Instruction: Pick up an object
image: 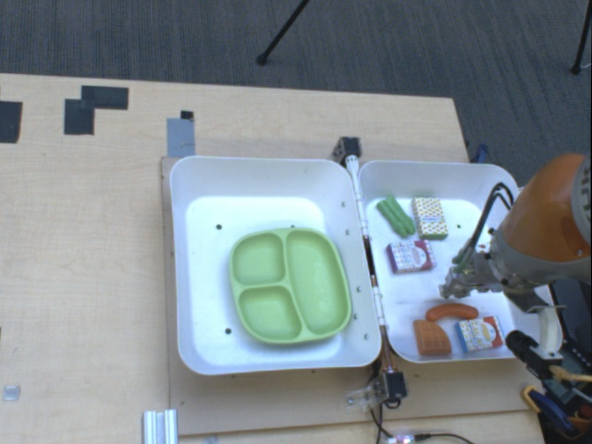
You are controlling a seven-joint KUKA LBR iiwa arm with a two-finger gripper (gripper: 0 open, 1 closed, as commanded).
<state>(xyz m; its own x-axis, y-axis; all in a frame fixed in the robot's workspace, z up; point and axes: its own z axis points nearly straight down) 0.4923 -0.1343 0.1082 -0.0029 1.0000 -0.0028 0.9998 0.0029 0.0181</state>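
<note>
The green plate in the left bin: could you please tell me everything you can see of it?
The green plate is pale green, looks like matte plastic, and is a rounded rectangle with three compartments: two smaller ones on its left side and one long one on its right. It lies flat, slightly turned, on the floor of the left bin. Nothing lies in it.

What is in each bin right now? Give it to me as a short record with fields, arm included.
left bin: green three-compartment plate
right bin: green pea pod, yellow patterned box, purple packet, sausage, orange piece, blue and yellow packet
arm: reaching in over right bin
gripper: just above sausage, holding nothing visible
</note>
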